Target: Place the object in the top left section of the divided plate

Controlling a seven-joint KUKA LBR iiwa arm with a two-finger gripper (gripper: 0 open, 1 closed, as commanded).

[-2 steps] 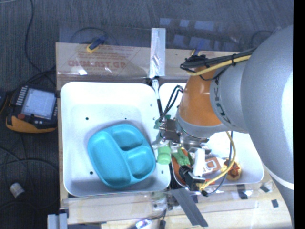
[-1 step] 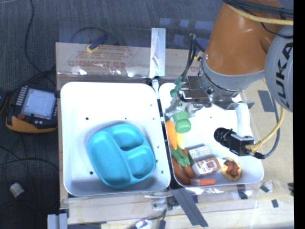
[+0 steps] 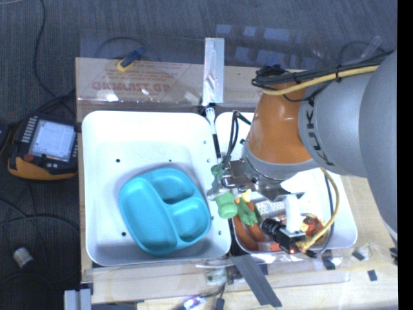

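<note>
Hanging over the right white bin's [image 3: 345,228] left edge, the claw [image 3: 227,189] (grip unclear) sits above a small green toy [image 3: 226,206], blue divided plastic plate [image 3: 164,210] in left bin [image 3: 103,173].

- Looking like a robotics lab or test room, not a home or a shop.
- A big grey robot arm [image 3: 352,118] with an orange band is reaching in over a wooden bench [image 3: 148,82].
- Two shallow white bins [image 3: 103,147] are sitting side by side on the bench, laid out like a test rig.
- A handheld controller with a lit screen [image 3: 45,147] is lying on the floor to the left, its cable trailing away.
- Dark grey carpet [image 3: 193,8] is covering the floor, with loose cables running across it.
- Yellow and black cables [image 3: 322,76] are running along the arm.
</note>
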